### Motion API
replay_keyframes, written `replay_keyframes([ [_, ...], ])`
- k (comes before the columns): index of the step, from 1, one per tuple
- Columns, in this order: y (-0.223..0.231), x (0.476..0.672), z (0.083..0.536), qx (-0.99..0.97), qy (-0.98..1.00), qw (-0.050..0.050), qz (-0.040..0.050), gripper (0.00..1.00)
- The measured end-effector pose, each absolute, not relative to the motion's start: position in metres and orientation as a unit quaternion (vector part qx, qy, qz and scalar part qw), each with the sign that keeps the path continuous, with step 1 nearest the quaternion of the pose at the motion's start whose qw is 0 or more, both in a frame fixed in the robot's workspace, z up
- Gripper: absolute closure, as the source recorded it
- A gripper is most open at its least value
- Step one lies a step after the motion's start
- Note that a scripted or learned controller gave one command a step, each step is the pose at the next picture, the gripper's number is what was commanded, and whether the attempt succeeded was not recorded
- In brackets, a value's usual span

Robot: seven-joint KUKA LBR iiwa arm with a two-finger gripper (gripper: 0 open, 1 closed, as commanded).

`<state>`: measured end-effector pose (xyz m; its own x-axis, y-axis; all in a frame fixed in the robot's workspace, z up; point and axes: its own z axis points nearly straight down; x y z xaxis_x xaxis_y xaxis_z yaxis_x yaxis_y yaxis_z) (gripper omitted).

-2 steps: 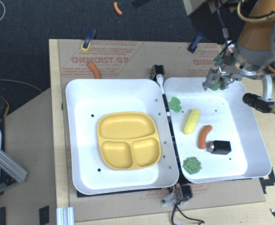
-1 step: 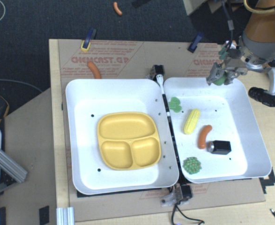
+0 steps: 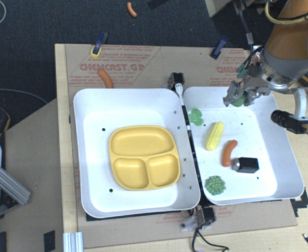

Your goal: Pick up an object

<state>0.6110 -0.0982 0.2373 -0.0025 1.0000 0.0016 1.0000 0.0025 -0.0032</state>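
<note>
The left white bin (image 3: 91,140) holds a yellow plastic tray with three compartments (image 3: 143,157), and none of the small objects lie there, so the risks are all in the right white bin (image 3: 279,177). Near its left wall lies a flat green leaf-shaped toy (image 3: 195,116), and below it, toward the near corner, a round green broccoli-like toy (image 3: 214,185); both are low, so the fingers could slide over them or hit the bin floor. In the middle lie a yellow toy corn cob (image 3: 214,135) and just beside it an orange-red toy sausage (image 3: 229,153), which is almost touching a small black box-shaped object (image 3: 246,165). I judge that the sausage and the corn, being round, may roll out of a grip that is not centred, and a try at the sausage could also push the black box. At the far side of this bin the two-finger gripper (image 3: 239,96) hangs low under the grey wrist of the arm (image 3: 285,72), which reaches in from the right and points steeply down. A small green thing (image 3: 241,101) shows right at the fingertips, but I cannot tell whether the fingers are apart, together or closed on it. If it is only partly caught, it may drop when the arm lifts.
</note>
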Motion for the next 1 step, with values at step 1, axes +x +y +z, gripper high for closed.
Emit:
replay_keyframes([
  [1,-0.0570,0.5716,0.2238,-0.706,-0.708,0.003,0.0012,1.00],
])
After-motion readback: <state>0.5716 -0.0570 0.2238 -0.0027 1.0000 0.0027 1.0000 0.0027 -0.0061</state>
